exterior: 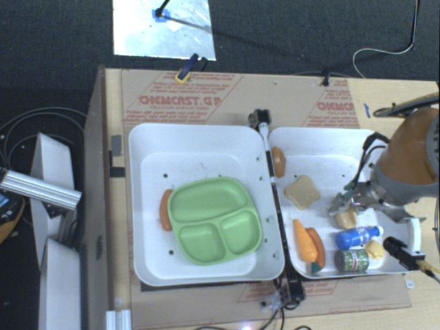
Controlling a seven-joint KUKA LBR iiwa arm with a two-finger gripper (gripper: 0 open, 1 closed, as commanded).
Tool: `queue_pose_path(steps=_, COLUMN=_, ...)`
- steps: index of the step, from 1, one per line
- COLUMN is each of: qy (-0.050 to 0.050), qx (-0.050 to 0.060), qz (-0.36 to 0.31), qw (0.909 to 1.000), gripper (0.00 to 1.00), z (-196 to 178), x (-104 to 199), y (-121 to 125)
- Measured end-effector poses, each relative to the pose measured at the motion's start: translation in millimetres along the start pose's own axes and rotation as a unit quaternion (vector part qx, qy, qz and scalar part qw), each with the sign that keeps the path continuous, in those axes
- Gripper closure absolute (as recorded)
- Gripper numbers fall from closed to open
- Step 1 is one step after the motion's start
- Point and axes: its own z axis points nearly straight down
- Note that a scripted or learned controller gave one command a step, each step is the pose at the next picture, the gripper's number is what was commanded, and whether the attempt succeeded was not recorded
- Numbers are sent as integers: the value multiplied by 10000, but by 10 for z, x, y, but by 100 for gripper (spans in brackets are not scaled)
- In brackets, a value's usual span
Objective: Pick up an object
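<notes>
Several small items crowd the lower part of the right shallow white bin (323,146), and that crowding is the main hazard. The end effector (346,203) sits low among them, just above a small pale tan lump (346,219), which looks like the likeliest thing to be picked. A blue plastic bottle (357,237) lies just below the lump, with a green-labelled can (352,260) and a little yellow piece (375,250) near it. Closing here could nudge the bottle or catch two things at once, and the lump, being small and rounded, may squirt out sideways instead of seating.

A tan slice of toy bread (302,192) lies just left of the tool, near enough to be pushed. An orange toy carrot (302,240) lies farther left, clear of trouble.

Whether the tool is spread or pressed together I cannot tell; it is too blurred against the clutter.

Reaching in from the right, the grey arm (405,184) with its orange band bends down over the right bin's edge, wrist pointing left and downward. A green divided plastic plate (214,220) sits well apart in the left white bin (199,139).
</notes>
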Motion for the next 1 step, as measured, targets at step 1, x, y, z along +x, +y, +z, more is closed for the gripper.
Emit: queue_pose_path(steps=1, qy=5, qx=0, qz=-12, qw=10000, gripper=100, z=-903, x=856, y=133)
